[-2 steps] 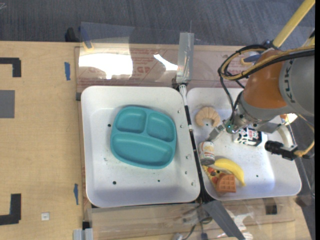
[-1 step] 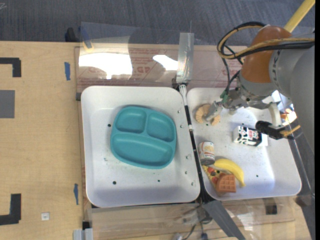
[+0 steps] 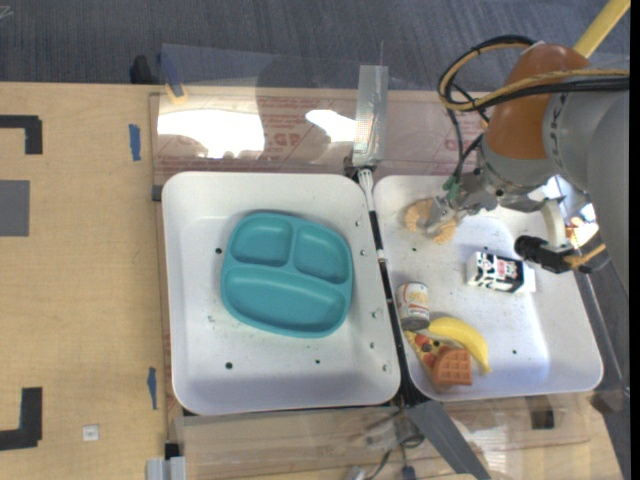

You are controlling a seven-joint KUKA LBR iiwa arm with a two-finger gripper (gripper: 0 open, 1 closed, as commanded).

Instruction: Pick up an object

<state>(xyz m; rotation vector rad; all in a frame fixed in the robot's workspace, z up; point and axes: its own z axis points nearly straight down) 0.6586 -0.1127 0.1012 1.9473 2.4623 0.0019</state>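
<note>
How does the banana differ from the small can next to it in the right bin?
The banana is yellow, long and curved; the can is short and round, with a pale label. The banana is the larger of the two. It lies nearer the bin's front edge, against a waffle-like piece; the can sits beside the divider between the bins. Both rest in the right bin, apart from the gripper.

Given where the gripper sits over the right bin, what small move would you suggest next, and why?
I would probably lower the gripper a little further onto the tan food piece near the back-left corner of the right bin. The gripper is already right at that piece, while the banana, the waffle and the small can lie farther forward. Whether anything is gripped yet, I cannot tell.
</note>
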